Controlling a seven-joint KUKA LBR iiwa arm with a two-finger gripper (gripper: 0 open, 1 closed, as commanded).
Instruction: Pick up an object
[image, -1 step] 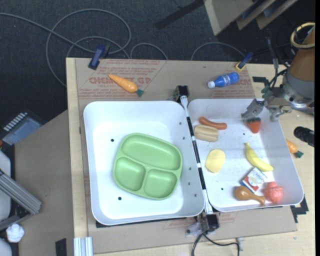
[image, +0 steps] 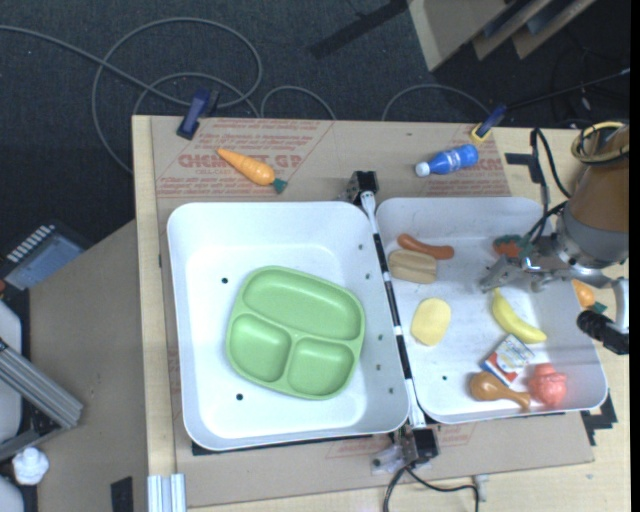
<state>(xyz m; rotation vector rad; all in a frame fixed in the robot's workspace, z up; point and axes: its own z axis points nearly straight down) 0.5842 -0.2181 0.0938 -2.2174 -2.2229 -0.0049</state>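
Camera view: the gripper is seen low over the right bin, its fingers spread and pinching nothing, just above a toy banana. Likely light, stiff plastic with a slick curved skin, the banana is best taken across its thick middle. Contact with the bin floor cannot be judged.

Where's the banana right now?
The banana lies in the right bin, toward its right side, just below the gripper and right of the yellow chip.
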